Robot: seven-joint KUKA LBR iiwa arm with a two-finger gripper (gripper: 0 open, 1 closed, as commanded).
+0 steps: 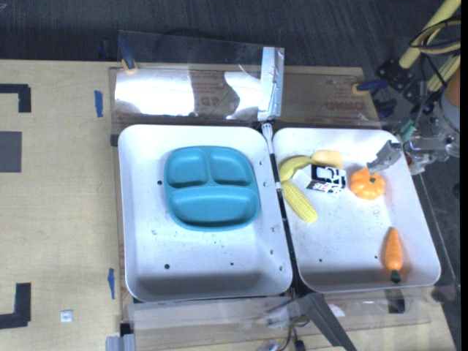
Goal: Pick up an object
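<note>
- Camera view: two white bins are seen side by side on the desk (58, 218). In the left bin (139, 262) a blue divided plate (212, 187) lies alone.
- In the right bin (344, 258) five small things are found: a toy banana (292, 166), a toy corn cob (300, 200), a small black and white box (326, 178), a small orange pumpkin (367, 184) and a toy carrot (393, 250).
- The banana, the corn cob and the box lie close together near the wall between the bins; the corn cob is just beside the banana. A pale yellow piece (326, 157) sits at the top of the box, but what it is cannot be told.
- The gripper (386, 154) is seen at the upper right part of the right bin, just beside the pumpkin. Whether it is open or closed cannot be told from this view, and nothing is seen held in it.
- The pumpkin is judged to be the nearest candidate. It looks like light hollow plastic, stiff and smooth, so it may slip or roll away if it is pressed off centre. It is best taken across its widest part, from above, with the stem left free.
- The carrot lies well apart from the others, near the lower right corner. It is probably light and stiff too, and it should be taken across its thick middle, not along its length.
- The banana and the corn cob are harder to take, because they lie so near each other and near the wall.
</note>
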